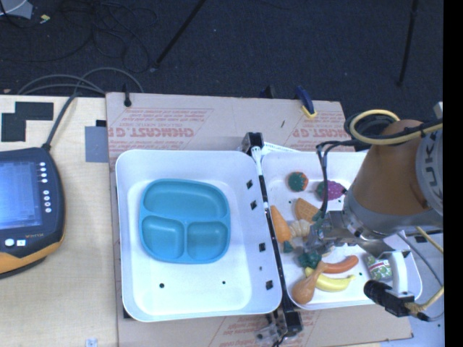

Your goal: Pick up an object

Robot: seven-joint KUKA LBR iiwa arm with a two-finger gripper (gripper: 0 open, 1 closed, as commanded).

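Note:
The right bin (346,159) holds several toy foods. A green round piece (297,181) and a purple piece (333,190) lie at the back. An orange carrot (279,223) lies against the left wall, with a tan piece (305,210) beside it. At the front are a red sausage shape (338,264), a yellow banana (334,283) and an orange pear shape (304,289). My gripper (315,243) hangs low over the middle of this pile, just above a dark teal piece (311,258). The arm hides what lies under it.
The left bin (137,280) bears a blue divided plate (186,219). A green and white item (380,270) sits at the right bin's front right. A teach pendant (25,201) lies on the bench at far left. Cables loop behind the arm.

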